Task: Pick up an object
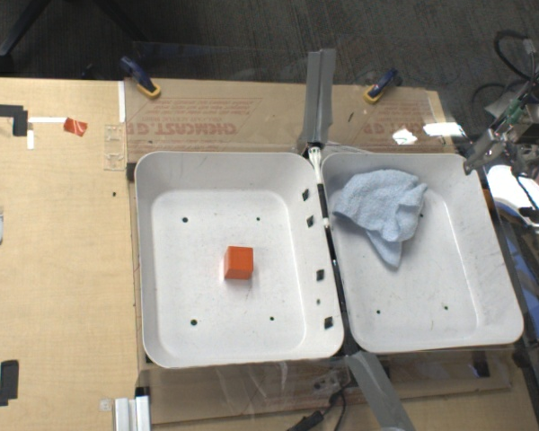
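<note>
- Grey strut point(382, 393) at the bottom of the frame runs up toward the seam between your two bins.
- Your left bin point(162, 330) holds an orange-red block point(239, 263), sitting alone a little below the bin's centre, well apart from every wall.
- Your right bin point(458, 321) holds a crumpled light-blue cloth point(384, 206) in its upper left part, near the divider.
- Brown cardboard point(225, 115) lies beyond the bins, pinned by two clamps point(142, 78) along its top edge.
- At the upper right edge you see only tangled hardware point(512, 124); I cannot tell the gripper from it, nor how its jaws stand.
</note>
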Controlling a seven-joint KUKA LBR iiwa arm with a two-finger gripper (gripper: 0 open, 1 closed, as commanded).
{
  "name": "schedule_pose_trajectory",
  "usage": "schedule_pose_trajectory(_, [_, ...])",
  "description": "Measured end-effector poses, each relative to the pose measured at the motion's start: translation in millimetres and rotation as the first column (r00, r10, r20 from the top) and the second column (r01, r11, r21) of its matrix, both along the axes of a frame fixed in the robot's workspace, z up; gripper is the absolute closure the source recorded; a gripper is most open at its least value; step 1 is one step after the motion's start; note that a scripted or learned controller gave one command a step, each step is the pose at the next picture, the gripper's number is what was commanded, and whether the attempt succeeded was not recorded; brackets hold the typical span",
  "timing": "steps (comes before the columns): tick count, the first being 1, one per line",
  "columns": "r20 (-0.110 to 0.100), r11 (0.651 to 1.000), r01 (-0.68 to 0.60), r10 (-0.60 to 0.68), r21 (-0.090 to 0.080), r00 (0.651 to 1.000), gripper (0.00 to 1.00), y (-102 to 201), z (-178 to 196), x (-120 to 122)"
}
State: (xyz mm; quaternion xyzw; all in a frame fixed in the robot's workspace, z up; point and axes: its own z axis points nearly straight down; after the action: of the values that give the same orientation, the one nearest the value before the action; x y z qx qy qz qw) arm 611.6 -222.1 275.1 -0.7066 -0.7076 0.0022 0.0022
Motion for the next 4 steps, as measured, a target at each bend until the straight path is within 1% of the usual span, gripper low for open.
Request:
schedule_pose_trajectory(1, [0.001,0.966,-0.257,0.257,0.003,0.966,0.0,0.0,-144.0,-41.6])
schedule_pose_trajectory(2, [0.005,0.906,-0.423,0.423,0.0,0.906,0.0,30.1,-185.4,35.9])
schedule_pose_trajectory(3, [0.002,0.906,-0.423,0.423,0.002,0.906,1.0,30.2,-178.9,36.0])
schedule_pose_trajectory(4, [0.004,0.92,-0.392,0.392,0.0,0.92,1.0,44.3,-92.1,46.2])
